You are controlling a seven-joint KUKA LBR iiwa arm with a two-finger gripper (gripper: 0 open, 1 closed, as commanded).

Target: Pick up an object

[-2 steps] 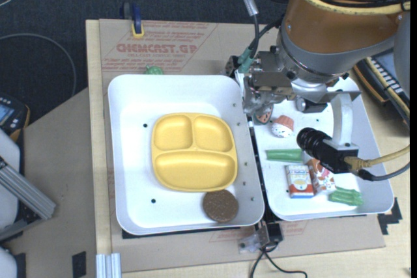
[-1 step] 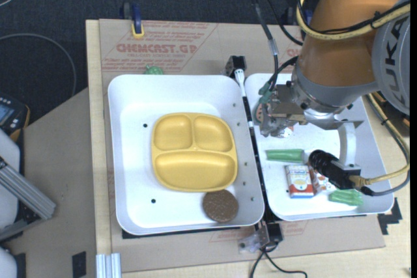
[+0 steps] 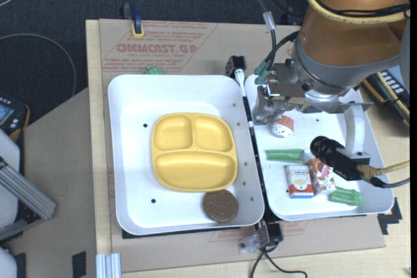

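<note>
Orange-banded arm (image 3: 352,10) angled down at right bin's (image 3: 280,202) left edge, jaws seemingly beside white-red object (image 3: 282,127), gape unreadable.

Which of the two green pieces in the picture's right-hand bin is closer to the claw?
The green piece beside the bins' shared wall, just below the gripper. The other green piece lies in the bin's lower right corner.

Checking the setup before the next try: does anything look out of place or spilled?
A small green piece lies on the cardboard outside the left bin, just past its far rim; the other items sit inside the bins. Nothing looks spilled or broken.
</note>
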